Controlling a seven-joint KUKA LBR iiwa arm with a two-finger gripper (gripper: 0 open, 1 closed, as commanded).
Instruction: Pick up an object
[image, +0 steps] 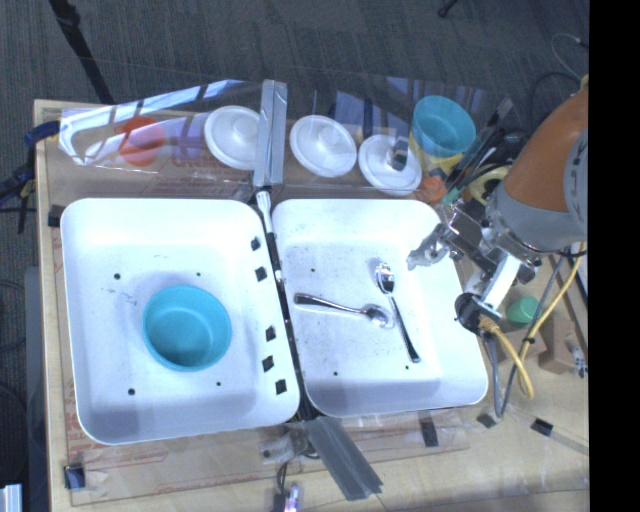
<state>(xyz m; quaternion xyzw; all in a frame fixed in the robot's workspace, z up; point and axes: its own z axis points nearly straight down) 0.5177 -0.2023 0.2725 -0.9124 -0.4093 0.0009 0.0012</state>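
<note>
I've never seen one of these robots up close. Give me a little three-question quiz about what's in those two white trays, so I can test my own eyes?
1. True or false: the blue bowl sits in the left bin.
2. How many spoons lie in the right bin?
A. one
B. two
C. four
3. Fill in: the gripper is at the right bin's upper ____ edge, and the nearest spoon's bowl end points toward it.

Key
1. True.
2. B: one spoon lies nearly sideways, the other spoon runs slantwise, and their ends meet near the bin's middle.
3. Right.
</note>
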